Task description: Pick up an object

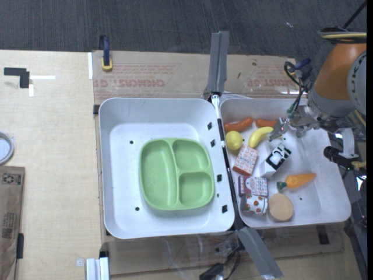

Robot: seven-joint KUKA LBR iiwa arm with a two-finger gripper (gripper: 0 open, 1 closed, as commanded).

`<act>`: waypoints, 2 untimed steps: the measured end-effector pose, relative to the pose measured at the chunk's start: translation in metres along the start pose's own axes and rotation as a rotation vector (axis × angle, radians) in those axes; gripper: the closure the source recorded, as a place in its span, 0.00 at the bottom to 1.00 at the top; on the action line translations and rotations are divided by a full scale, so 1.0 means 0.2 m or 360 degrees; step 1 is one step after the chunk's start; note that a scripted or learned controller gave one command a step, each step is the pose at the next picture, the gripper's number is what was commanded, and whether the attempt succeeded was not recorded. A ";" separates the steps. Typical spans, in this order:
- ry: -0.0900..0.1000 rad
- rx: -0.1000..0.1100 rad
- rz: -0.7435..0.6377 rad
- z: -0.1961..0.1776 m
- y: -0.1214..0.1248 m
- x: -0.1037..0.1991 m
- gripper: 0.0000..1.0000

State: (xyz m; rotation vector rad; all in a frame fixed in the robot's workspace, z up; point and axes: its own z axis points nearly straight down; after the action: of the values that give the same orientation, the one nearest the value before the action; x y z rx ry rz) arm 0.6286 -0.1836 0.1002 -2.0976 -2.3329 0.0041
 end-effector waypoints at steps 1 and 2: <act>-0.0003 -0.0007 -0.0127 0.04 -0.27 0.19 0.00; -0.0005 -0.0013 -0.0121 -0.01 -0.27 0.18 1.00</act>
State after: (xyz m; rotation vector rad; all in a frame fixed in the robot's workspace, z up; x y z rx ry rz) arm 0.5718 -0.1535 0.1025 -2.0126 -2.4167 -0.0025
